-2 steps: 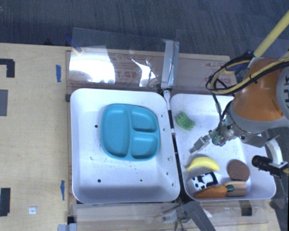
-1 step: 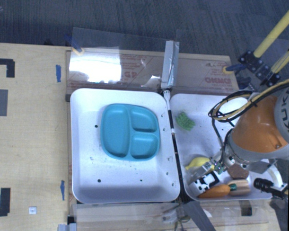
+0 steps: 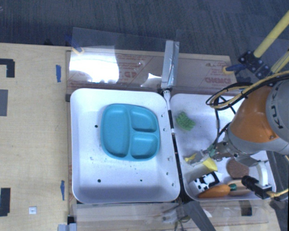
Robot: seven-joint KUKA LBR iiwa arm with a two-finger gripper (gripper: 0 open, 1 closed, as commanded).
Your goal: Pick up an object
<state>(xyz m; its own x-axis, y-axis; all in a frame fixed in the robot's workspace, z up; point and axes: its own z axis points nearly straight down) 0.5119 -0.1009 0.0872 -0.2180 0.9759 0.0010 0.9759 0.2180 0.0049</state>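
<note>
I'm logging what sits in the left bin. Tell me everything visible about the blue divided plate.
The blue divided plate is a rounded-corner, matte, plastic-looking tray with three compartments: one long one on its left, two smaller ones stacked on its right. It lies flat, right side up, near the middle of the left white bin, with nothing in it or touching it.

Far from the claw (image 3: 210, 152) I see a smooth, matt blue plastic divided plate (image 3: 130, 131) in a glossy white plastic bin (image 3: 82, 148). Just below the claw lies a shiny orange carrot (image 3: 215, 191); above it, a bumpy green toy (image 3: 184, 120). The bench (image 3: 25, 146) looks like pale matt wood.
</note>
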